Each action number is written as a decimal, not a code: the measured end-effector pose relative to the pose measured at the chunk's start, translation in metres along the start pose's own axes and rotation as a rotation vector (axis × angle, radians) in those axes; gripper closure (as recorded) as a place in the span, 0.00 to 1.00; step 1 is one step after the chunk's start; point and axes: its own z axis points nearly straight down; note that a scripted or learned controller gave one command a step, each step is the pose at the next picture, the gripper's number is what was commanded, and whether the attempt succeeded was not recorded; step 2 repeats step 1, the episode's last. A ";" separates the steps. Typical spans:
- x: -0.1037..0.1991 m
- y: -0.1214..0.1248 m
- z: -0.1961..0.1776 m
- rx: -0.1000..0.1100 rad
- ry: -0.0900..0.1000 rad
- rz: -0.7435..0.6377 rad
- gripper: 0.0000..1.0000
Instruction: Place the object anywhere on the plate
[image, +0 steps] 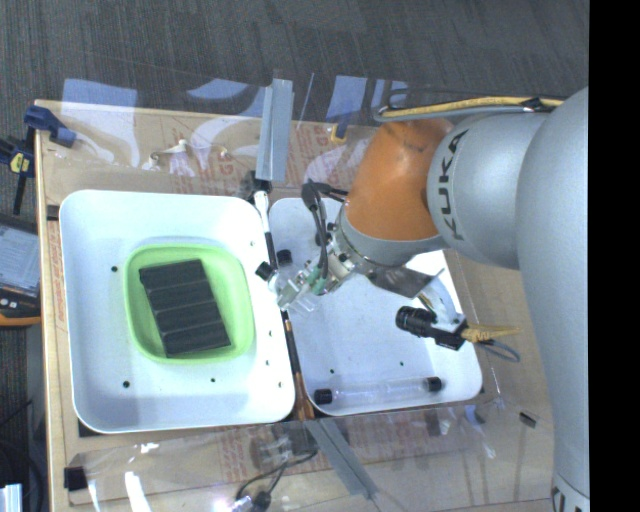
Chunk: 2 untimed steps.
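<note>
Dark and ribbed, the object (182, 306) lay flat on the green plate (139, 268) in the left bin (90, 390), so by the look of things it already rested where the task wanted it. It seemed a stiff, light slab, probably not fragile; its long edges looked the likeliest hold, since the flat top offered nothing to pinch. In the camera view the gripper (300, 285) hung low over the left edge of the right bin (380, 360), near the divide, well apart from the object, which sat to its left. Whether it was released or clenched could not be told; nothing was visibly held.
</note>
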 end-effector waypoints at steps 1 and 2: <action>0.000 0.000 0.000 0.000 0.000 0.001 0.00; 0.000 0.000 0.000 0.000 0.000 0.001 0.00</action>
